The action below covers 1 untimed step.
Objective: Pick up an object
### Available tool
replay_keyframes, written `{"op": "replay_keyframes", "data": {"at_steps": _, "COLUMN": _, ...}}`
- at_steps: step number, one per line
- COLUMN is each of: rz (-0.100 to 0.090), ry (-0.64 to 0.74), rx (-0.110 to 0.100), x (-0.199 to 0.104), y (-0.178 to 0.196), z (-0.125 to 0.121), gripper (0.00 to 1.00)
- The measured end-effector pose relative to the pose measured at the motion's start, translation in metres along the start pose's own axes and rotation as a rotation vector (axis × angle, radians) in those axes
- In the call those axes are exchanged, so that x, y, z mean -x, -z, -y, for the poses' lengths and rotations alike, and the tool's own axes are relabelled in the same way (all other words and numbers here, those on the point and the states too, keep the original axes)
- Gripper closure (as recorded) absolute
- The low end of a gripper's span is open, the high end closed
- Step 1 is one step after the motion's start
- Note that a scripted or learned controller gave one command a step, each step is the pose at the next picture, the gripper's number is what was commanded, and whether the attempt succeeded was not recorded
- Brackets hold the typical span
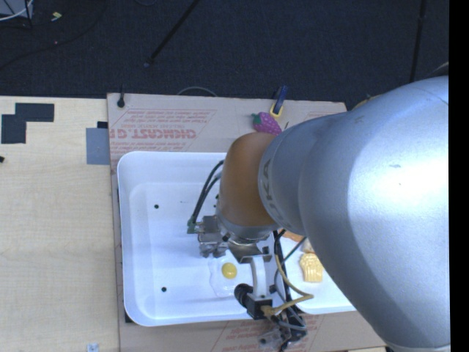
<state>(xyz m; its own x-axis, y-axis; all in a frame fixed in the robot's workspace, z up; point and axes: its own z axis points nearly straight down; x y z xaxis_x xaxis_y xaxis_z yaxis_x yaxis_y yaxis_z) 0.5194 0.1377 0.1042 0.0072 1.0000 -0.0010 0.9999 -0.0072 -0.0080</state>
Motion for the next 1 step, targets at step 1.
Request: {"op": "replay_keyframes", "data": {"at_steps": 1, "rz": -0.003, "ry": 0.01, "rx": 0.002, "x": -0.0349, "y": 0.0324, "z": 0.0468, "gripper": 1.0}}
